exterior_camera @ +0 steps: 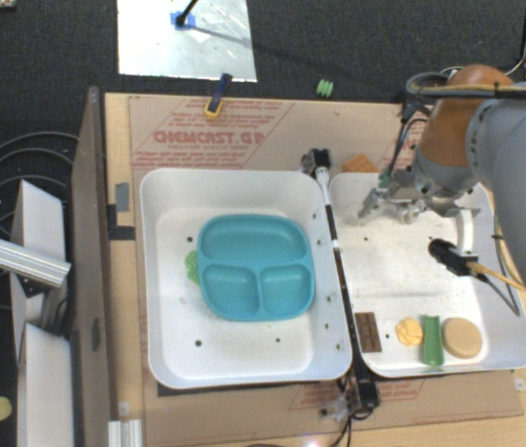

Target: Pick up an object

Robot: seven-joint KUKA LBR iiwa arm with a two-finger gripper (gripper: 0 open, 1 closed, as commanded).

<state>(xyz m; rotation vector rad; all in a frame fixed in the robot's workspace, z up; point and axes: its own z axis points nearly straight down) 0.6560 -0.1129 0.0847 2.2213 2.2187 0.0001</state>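
Observation:
My gripper point(390, 209) hangs over the far part of the right bin point(505, 357), near its left wall. Its fingers stand apart, open, with nothing between them. Along the right bin's near edge lie a brown rectangular block point(367, 331), a small yellow piece point(410, 331), a green stick-shaped piece point(430, 340) and a tan round piece point(463, 337). All of these lie well below the gripper in the view, apart from it. In the left bin point(155, 277) rests a teal divided plate point(255, 266), with a small green thing point(191, 266) poking out from under its left edge.
The grey arm with its orange band point(458, 119) comes in from the right above the right bin. The ridge where the two bins meet point(334, 250) runs just left of the gripper. Bare white floor point(388, 277) lies in the middle of the right bin.

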